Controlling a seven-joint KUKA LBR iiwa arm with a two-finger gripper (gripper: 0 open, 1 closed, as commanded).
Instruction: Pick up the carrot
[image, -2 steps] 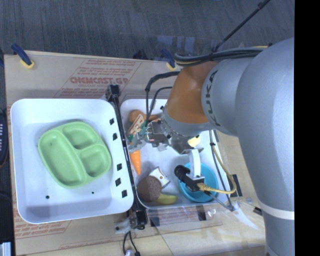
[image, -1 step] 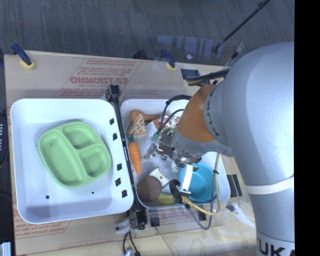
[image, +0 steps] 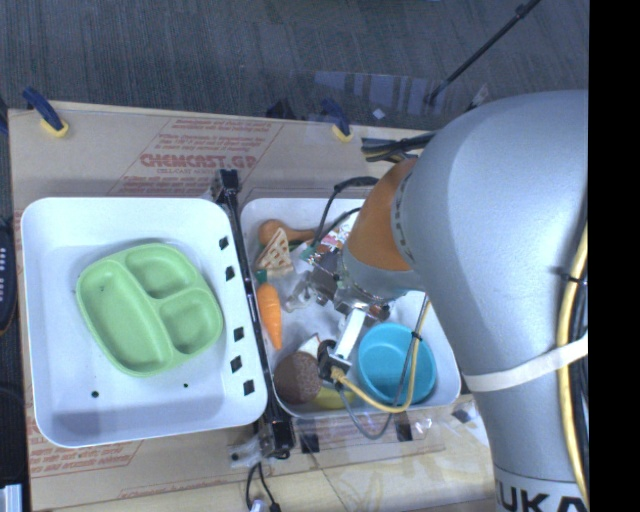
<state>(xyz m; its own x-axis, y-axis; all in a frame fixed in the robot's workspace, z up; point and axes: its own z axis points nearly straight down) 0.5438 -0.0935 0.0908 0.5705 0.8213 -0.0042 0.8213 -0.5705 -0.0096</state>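
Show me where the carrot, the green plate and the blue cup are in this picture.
carrot (image: 270, 314): camera view, middle of its orange body.
green plate (image: 150, 309): camera view, the ridge where its compartments meet.
blue cup (image: 392, 370): camera view, inside of the cup.

- desk (image: 120, 130): brown cardboard-covered top, red print
- two white bins on it, touching side by side: left bin (image: 40, 330), right bin (image: 300, 208)
- blue clamps (image: 45, 112) at far edge

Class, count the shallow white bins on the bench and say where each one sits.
2. The left bin holds a green divided plate. The right bin holds the carrot; the arm covers much of it.
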